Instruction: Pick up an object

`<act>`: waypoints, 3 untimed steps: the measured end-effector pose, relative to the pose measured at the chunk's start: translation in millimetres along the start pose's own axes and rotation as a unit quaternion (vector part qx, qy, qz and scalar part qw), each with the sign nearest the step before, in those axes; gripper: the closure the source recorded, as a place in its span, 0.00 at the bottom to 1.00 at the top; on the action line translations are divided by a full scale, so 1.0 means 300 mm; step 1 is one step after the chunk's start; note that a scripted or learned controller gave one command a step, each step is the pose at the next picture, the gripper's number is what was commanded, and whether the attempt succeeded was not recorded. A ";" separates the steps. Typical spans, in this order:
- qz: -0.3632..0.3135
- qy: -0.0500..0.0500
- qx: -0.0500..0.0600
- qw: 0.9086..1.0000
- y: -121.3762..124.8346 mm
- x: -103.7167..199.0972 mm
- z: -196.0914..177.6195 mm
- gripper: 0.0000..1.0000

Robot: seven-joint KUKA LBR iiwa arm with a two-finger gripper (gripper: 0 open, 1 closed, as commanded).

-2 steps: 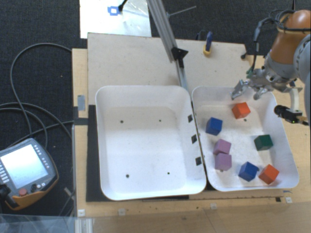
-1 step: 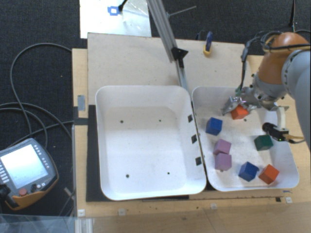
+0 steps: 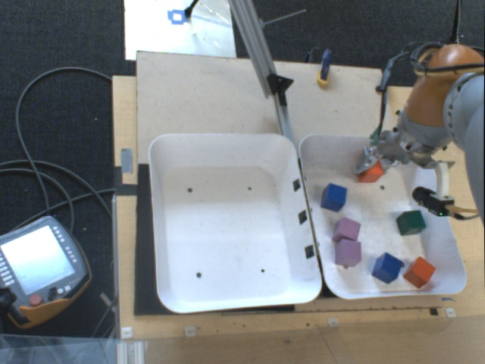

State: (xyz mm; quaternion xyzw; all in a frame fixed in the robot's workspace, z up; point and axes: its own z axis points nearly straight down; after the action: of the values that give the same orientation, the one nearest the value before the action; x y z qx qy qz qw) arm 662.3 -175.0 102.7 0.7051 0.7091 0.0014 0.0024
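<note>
My gripper [image 3: 370, 163] is low in the far part of the right bin [image 3: 326, 145], reaching down from the grey arm with the orange band [image 3: 438, 78]. An orange block [image 3: 371, 175] lies right at its tip, partly covered by it; whether it is gripped does not show. Loose in the same bin are a blue cube [image 3: 333, 196], two purple cubes [image 3: 347, 228] [image 3: 348, 252] touching each other, a green cube [image 3: 411, 222], a second blue cube [image 3: 387, 267] and a second orange cube [image 3: 419, 271].
The left bin [image 3: 227, 218] stands beside the right one, sharing a raised middle rim [image 3: 303, 203]. A slanted metal pole [image 3: 258, 44] crosses the back board. A teach pendant [image 3: 38, 268] and cables lie off the bench at left.
</note>
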 end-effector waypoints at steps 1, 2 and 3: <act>0.000 0.000 0.000 1.000 0.000 0.000 0.001 0.00; -0.001 0.000 -0.002 1.000 0.004 -0.001 -0.038 1.00; -0.002 0.002 0.000 1.000 -0.128 0.227 -0.285 1.00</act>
State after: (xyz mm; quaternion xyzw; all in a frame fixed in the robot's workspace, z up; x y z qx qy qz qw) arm 623.0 -107.1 188.0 0.7033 0.7108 0.0029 0.0008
